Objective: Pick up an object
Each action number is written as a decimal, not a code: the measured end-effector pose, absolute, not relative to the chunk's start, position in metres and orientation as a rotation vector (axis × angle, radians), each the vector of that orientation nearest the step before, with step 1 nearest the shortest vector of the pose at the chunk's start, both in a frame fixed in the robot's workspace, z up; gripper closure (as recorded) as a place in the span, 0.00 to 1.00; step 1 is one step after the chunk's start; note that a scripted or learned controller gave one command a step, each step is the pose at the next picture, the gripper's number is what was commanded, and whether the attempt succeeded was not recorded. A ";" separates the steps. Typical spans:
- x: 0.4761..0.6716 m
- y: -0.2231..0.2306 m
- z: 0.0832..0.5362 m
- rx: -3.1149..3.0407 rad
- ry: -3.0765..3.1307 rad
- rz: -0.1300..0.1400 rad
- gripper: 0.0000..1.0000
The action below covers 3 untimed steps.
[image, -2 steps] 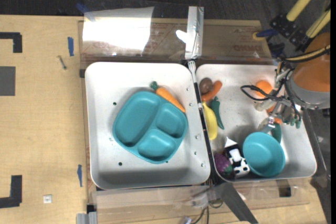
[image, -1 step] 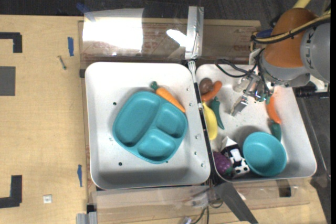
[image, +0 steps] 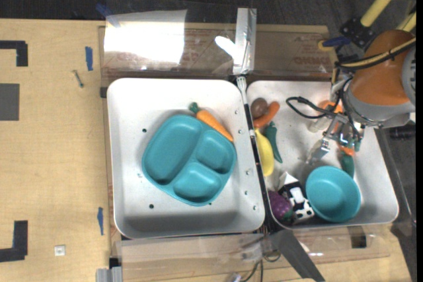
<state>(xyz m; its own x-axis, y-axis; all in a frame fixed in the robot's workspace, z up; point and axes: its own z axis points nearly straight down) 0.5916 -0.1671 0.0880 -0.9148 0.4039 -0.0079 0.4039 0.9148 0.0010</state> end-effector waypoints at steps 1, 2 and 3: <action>0.506 -0.161 0.089 0.496 3.095 0.012 0.00; 0.611 -0.138 0.093 0.748 3.043 0.003 0.00; 0.552 -0.187 0.089 0.477 3.090 0.007 0.00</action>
